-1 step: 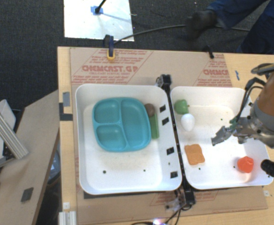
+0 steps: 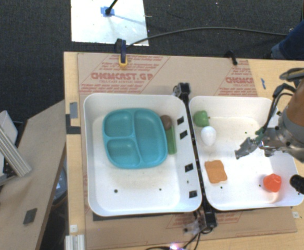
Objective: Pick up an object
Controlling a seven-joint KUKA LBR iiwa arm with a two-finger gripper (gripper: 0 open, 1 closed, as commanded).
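On the worktop (image 2: 141, 69) sit two white bins side by side. The left bin (image 2: 97, 191) holds a blue plate (image 2: 134, 138) with three parts, near its far edge. A small brown thing (image 2: 166, 122) and a green strip (image 2: 171, 139) lie just beside the plate, along the bin's right wall. In the right bin (image 2: 235, 105), a green ball (image 2: 201, 118) sits in the far left corner. A white egg (image 2: 208, 135) lies just next to it. An orange slice of toast (image 2: 215, 171) lies near the left wall, closer to the front. The fingers (image 2: 244, 150) are over the middle of this bin, and nothing is between them. I cannot tell if they are apart or together. A red-orange thing (image 2: 271, 182) sits near the front right corner
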